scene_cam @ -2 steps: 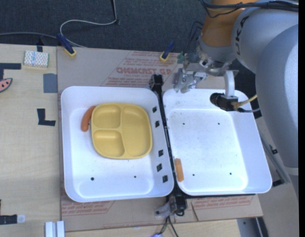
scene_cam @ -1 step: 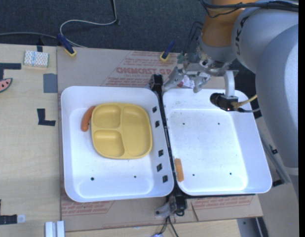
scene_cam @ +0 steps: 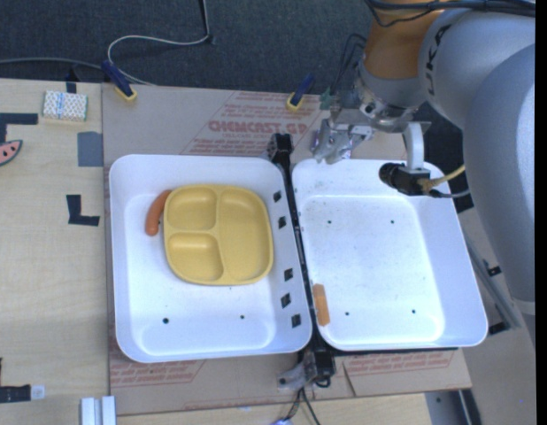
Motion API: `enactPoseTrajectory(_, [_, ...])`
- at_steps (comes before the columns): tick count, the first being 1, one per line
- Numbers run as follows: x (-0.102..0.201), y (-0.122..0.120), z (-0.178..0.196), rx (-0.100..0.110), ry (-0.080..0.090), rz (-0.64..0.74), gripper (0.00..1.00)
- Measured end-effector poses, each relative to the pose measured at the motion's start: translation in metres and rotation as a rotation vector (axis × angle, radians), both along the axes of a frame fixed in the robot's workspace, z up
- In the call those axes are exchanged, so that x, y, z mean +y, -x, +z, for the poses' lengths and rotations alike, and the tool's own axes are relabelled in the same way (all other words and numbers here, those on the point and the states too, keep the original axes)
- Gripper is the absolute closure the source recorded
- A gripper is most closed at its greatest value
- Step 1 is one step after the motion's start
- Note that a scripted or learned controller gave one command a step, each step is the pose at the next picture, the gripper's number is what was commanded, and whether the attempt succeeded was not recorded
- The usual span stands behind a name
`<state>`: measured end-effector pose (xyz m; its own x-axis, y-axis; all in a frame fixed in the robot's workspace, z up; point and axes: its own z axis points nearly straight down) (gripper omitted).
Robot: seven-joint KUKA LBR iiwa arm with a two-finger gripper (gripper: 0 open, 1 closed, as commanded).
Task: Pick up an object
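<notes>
A yellow divided plate (scene_cam: 218, 234) lies in the left bin (scene_cam: 136, 326). An orange sausage (scene_cam: 154, 212) rests against the plate's left edge. A second small orange piece (scene_cam: 320, 304) lies at the left wall of the right bin (scene_cam: 450, 317), near its front. My gripper (scene_cam: 334, 142) hangs above the back left corner of the right bin, at its rim, well away from each of these things. Nothing shows between its fingers.
Black clips run along the seam between the two bins (scene_cam: 289, 237). On the bench to the left lie a white patterned block (scene_cam: 65, 105), black tape marks and a watermelon-slice toy (scene_cam: 1, 154). Cables trail across the back.
</notes>
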<state>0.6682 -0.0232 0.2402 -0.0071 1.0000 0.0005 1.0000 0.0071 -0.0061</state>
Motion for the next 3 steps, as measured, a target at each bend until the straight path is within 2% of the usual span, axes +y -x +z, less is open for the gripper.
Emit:
enactPoseTrajectory(1, [-0.0001, 0.0000, -0.0002, 0.000, 0.001, 0.000, 0.00])
enactPoseTrajectory(2, [0.0004, -0.0001, 0.0093, 0.001, -0.001, 0.001, 1.00])
enactPoseTrajectory(3, [0.0003, -0.0001, 0.0092, 0.001, 0.000, 0.000, 0.00])
